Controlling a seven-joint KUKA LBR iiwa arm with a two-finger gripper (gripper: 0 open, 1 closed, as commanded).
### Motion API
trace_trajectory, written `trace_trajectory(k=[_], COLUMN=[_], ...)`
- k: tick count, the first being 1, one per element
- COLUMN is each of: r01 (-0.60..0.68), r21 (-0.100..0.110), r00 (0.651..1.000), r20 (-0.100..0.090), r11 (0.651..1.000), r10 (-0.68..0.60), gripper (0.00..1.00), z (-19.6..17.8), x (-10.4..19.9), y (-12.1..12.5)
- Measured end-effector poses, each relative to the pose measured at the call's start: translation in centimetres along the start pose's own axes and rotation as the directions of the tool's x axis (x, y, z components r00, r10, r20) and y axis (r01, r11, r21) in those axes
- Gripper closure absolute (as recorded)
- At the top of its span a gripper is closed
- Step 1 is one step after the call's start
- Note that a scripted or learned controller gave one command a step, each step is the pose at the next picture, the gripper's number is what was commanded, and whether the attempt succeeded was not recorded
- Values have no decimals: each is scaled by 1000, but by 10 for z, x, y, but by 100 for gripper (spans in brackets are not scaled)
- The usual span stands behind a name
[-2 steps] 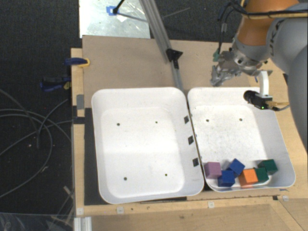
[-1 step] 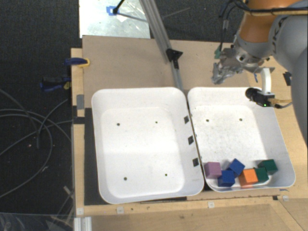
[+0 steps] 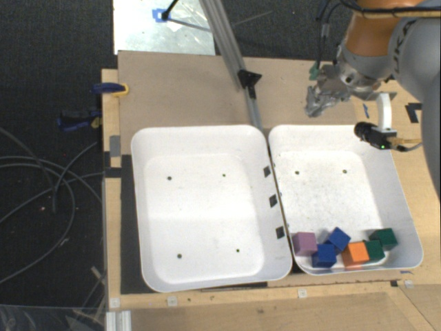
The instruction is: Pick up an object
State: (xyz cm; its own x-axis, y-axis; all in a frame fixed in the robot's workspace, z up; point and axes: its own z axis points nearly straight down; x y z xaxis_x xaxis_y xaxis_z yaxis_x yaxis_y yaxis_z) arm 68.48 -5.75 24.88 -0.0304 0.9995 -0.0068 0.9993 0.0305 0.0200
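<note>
Starting at the left of the frame, the left bin (image 3: 207,205) lies bare and white, with nothing for the task in it. Moving right across the divide, the right bin (image 3: 337,185) holds all the candidates, bunched in its lower corner at the bottom right of the frame: a purple block (image 3: 304,243), two blue blocks (image 3: 338,239) (image 3: 324,254), an orange block (image 3: 356,253) and two green blocks (image 3: 384,237) (image 3: 374,249). They sit touching or just beside one another, pressed close to the bin's near wall.

Up at the upper right of the frame the gripper (image 3: 318,105) hangs above the bin's far rim, well apart from the blocks, with nothing visibly between its fingers (whether they stand open or closed cannot be told at this angle and blur).

The risk from here, as I judge it, is the crowding. Fingers coming down into that tight cluster could land on top of a neighbour instead of straddling one block, or nudge the pile against the wall and close on air. The sloped wall beside the green blocks could also block a finger.
</note>
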Motion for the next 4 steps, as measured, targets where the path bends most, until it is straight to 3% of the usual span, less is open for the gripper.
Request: trace_trajectory(k=[2,3,4], r01=[8,-20,-24], r21=[-7,11,17], r00=[1000,1000,1000], r20=[2,-8,-6], r11=[1000,1000,1000], r10=[-8,21,25], gripper=[100,100,0], z=[-23,-81,-77], x=[0,47,44], y=[2,-7,-7])
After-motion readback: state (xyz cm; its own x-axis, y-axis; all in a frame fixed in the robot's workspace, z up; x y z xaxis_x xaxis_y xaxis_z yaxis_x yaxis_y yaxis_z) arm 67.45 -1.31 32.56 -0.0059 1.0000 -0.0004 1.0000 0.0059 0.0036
